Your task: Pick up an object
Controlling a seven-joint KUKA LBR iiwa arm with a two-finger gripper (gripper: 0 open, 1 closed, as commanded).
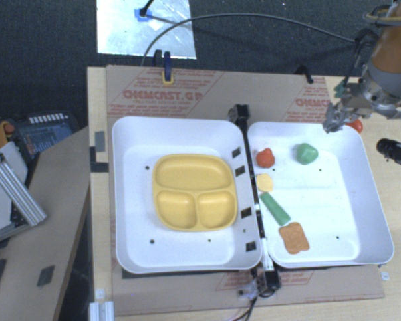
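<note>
Objects: five small items lie in the right bin [371,199]. A green ball [307,153] sits near its far side. A red piece [264,157] and a pale yellow piece [264,182] lie by its left wall. A green stick [275,206] lies below them, and a tan slab [294,237] sits nearest the camera.
Gripper: the gripper [337,121] hangs over the far right corner of the right bin. Something orange-red shows just beside its tips. Whether that is held, and how far the jaws stand apart, cannot be told.
Arm: the arm [391,59] enters from the right, orange band above the wrist.
Left bin: the left bin [130,179] holds a yellow tray [194,191] with three compartments.
Doing it well: the green ball looks the easiest target, nearest the gripper and well apart from the rest. The jaws should come straight down, centred on it. The red and yellow pieces sit near the wall, which may block a finger.
Writing: the cardboard [187,89] under the bins reads "CHEMCAST" in red, once behind each bin, the right one partly hidden.
</note>
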